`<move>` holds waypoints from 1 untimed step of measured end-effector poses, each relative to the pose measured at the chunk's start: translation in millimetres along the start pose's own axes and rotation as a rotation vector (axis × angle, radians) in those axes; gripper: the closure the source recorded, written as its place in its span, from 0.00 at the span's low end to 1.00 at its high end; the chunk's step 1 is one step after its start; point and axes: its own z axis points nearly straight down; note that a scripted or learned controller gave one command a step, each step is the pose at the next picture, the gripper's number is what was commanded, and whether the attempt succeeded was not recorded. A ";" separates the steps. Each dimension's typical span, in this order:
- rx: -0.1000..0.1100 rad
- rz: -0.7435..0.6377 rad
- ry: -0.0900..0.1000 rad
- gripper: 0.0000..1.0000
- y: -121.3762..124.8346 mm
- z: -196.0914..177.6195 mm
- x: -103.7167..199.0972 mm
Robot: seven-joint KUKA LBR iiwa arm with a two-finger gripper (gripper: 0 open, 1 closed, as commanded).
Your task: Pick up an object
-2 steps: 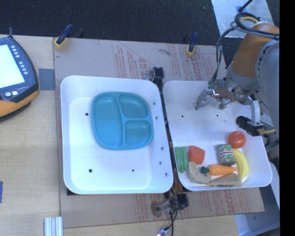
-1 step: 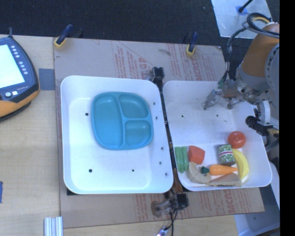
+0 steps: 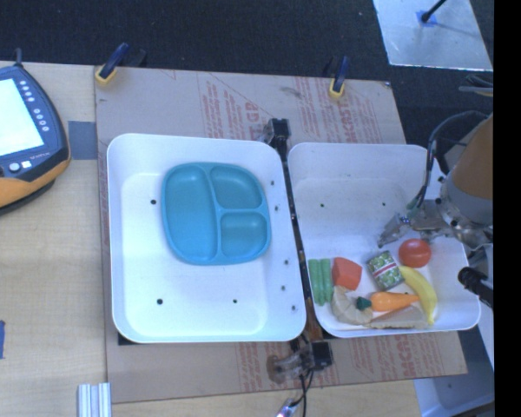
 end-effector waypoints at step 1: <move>-0.002 -0.001 0.000 0.00 -26.7 0.0 1.0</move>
